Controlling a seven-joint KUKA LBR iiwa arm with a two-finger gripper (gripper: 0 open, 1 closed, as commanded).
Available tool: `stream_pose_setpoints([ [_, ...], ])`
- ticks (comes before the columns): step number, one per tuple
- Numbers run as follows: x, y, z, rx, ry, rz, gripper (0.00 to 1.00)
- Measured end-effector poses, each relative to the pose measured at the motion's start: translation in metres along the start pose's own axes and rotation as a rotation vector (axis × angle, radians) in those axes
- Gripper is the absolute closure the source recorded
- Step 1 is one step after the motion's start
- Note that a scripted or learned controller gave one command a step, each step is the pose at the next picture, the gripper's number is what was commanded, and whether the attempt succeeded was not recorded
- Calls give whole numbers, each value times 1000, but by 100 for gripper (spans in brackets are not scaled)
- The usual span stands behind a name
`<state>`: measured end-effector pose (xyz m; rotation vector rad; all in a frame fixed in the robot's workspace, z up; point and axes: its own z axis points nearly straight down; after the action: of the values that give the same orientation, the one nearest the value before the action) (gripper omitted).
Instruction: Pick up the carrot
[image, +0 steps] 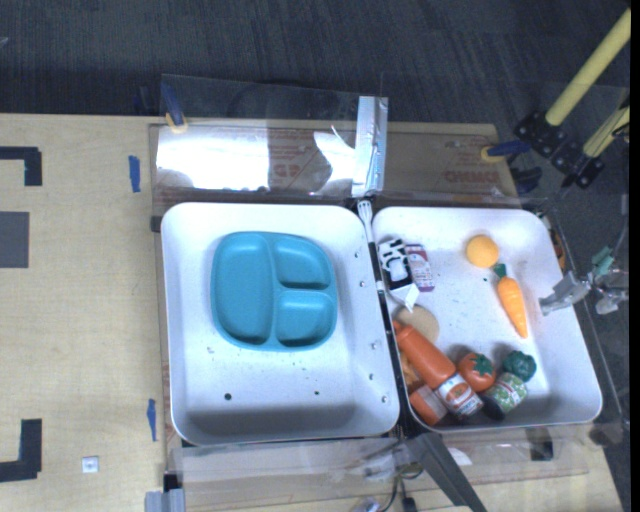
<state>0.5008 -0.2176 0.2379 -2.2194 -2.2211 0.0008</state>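
While the bench holds two white bins side by side, the left bin has just one thing in it: a blue tray with three sections, sitting near the middle.

The right bin holds more things. There is one carrot, orange with a green top, lying near the bin's 3 o'clock side. Its green end points up toward 12 o'clock and its tip points down toward 6 o'clock. Just above it, at about 1 o'clock in the bin, sits one yellow lemon. At about 10 o'clock lies one small packet with black, white and purple on it. Down at 6 o'clock there is a little pile: one orange bottle, one tomato, and one green thing that is hard to make out.

The gripper is at the right rim of the right bin, at 3 o'clock, just beside the carrot but not touching it. It looks small and blurry. I cannot tell how wide it is spread. It holds nothing that I can see.
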Motion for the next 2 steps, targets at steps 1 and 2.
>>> stream_pose_setpoints([
  [1, 18, -4, 141, 1, 12, 238, 0],
  [2, 33, 25, 151, -6, -3, 152, 0],
])
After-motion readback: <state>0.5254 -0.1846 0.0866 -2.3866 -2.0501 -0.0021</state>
